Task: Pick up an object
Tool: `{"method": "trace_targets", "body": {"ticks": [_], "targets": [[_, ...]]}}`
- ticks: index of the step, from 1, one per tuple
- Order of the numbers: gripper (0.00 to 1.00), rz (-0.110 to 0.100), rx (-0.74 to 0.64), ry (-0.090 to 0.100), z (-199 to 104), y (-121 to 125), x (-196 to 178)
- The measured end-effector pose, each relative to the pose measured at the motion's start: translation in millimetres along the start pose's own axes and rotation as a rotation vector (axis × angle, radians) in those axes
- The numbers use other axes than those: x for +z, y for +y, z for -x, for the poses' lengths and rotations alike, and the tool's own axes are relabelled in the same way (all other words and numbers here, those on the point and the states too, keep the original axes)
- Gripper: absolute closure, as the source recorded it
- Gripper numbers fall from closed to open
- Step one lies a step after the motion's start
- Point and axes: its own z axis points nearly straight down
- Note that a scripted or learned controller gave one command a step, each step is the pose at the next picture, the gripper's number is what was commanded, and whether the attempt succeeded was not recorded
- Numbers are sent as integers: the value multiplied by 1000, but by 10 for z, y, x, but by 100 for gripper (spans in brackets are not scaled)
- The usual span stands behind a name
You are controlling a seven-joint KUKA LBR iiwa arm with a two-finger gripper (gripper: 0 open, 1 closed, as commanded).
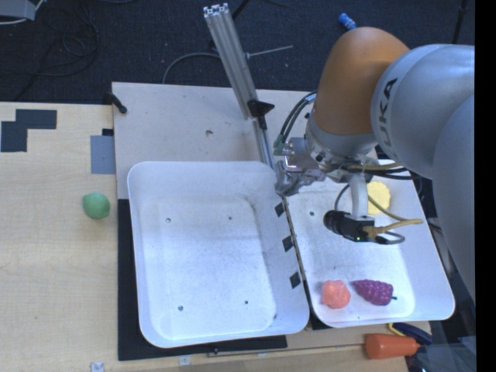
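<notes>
Orange carrot-shaped toy (391, 346) lies outside the right white bin (387, 258), where a pink berry toy (335, 294) and purple grape cluster (373, 291) lie unlifted, well apart from the gripper (288, 178), whose grip state I cannot tell.

bench (46, 285) pale wood | left white bin (141, 178) beside right white bin (443, 301) | green ball (96, 205) left of bins | orange carrot-like toy (391, 345) before right bin

I work in a robotics lab: my bench (46, 285) carries a white left bin (136, 178) and right bin (435, 301), an aluminium rail (232, 60) rises at the far side, and cables (194, 54) trail over dark carpet (116, 29).
</notes>
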Motion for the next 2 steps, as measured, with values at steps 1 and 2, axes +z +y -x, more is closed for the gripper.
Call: {"method": "trace_targets", "body": {"ticks": [1,2], "targets": [[100,0,1,0,-445,209,106],[0,1,2,-1,-436,207,99]]}}
